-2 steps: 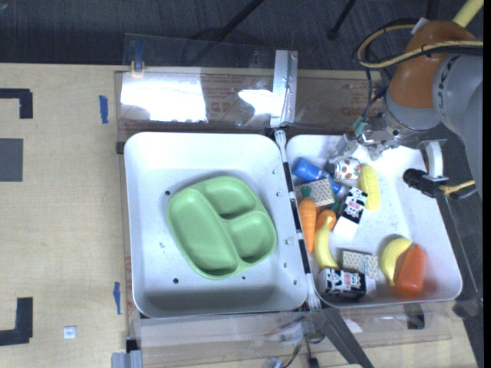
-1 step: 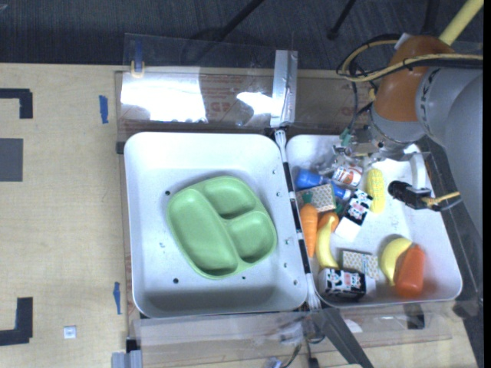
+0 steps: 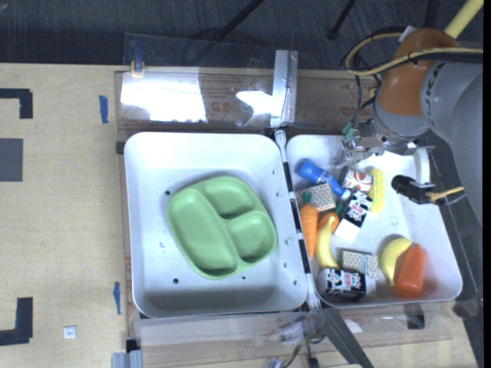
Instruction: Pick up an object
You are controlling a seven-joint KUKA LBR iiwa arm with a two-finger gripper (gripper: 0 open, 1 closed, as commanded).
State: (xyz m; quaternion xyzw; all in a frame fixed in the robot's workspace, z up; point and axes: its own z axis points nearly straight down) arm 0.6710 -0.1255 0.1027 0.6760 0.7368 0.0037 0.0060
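A black-and-white can (image 3: pixel 344 282) lies at the near edge of the right bin (image 3: pixel 445 240), beside a banana (image 3: pixel 326 242), a carrot (image 3: pixel 308 228), a lemon (image 3: pixel 393 254) and an orange fruit (image 3: pixel 410 271). Farther back sit a blue bottle (image 3: pixel 317 173), a corn cob (image 3: pixel 377 189) and small cartons. The gripper (image 3: pixel 357 146) hangs over the bin's far end, just above the bottle and corn, nothing visible between its fingers; how far they stand apart cannot be told. The grey arm (image 3: pixel 449 102) enters from the right. In the left bin (image 3: pixel 153 267) rests a green divided plate (image 3: pixel 221 225).
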